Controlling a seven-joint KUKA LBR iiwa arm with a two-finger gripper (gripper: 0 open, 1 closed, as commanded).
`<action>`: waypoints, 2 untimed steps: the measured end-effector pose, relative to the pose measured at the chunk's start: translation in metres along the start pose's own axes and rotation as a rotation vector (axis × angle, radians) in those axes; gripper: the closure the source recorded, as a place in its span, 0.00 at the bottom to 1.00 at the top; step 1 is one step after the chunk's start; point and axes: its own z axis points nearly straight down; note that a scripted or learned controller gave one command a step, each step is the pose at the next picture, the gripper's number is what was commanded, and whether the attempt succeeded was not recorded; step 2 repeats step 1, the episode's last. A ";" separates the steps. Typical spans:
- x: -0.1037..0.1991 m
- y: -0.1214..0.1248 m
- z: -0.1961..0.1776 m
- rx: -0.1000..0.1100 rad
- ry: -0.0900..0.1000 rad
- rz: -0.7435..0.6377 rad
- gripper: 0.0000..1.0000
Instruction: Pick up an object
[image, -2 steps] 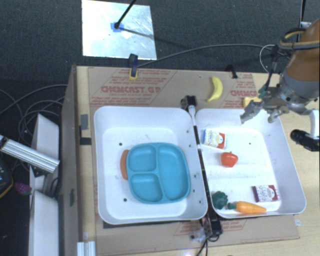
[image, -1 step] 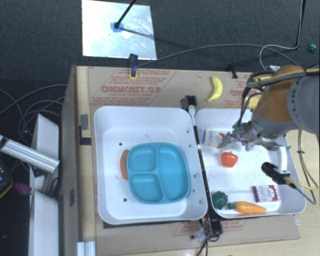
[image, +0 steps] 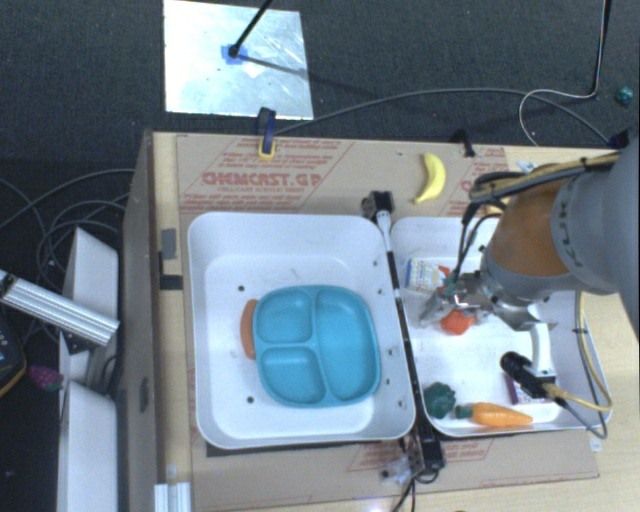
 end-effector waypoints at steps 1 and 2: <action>0.000 0.001 -0.011 -0.002 0.000 0.000 1.00; 0.000 0.001 -0.011 -0.002 0.000 0.000 1.00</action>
